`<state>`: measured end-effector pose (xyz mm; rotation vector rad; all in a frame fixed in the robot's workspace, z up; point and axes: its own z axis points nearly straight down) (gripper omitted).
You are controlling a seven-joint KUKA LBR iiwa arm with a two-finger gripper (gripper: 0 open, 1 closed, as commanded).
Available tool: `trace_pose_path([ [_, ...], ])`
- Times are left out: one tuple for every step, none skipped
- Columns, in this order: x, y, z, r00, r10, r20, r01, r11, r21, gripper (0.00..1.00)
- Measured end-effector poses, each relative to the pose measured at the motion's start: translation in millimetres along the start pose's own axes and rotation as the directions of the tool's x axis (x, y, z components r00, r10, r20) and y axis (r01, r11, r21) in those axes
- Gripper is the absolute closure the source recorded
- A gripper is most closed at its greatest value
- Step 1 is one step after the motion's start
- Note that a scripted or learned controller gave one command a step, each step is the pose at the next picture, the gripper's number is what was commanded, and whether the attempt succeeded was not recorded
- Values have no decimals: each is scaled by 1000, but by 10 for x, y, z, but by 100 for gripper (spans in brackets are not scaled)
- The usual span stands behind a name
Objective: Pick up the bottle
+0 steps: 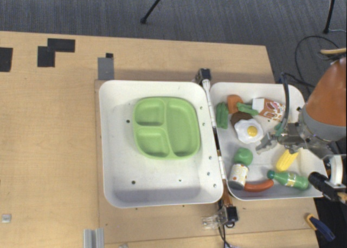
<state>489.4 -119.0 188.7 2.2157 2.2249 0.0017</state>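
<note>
The bottle (289, 180) is green with a yellow label and lies on its side near the front edge of the right bin (290, 89). My gripper (269, 142) hovers over the middle of that bin, just right of a fried egg (250, 130) and above a yellow corn cob (286, 160). It is a little behind and to the left of the bottle and apart from it. The grey arm with its orange band (331, 98) reaches in from the right and covers the bin's right side.
The right bin also holds a red sausage (258, 186), a small can (238, 175), a green vegetable (243, 156), a green pepper (222, 115), a carrot (235, 102) and a snack packet (270, 109). The left bin (116, 187) holds a green divided plate (165, 128).
</note>
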Motion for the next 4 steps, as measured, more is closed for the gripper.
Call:
trace_pose_path([
  [3,15,-107,1000,-3,1,3,1000,-3,100],
  [614,-17,-229,998,-63,-1,63,998,0,100],
  [1285,-16,-143,975,-221,-2,221,975,1,100],
  [1808,-20,48,991,132,-1,-132,991,2,100],
])
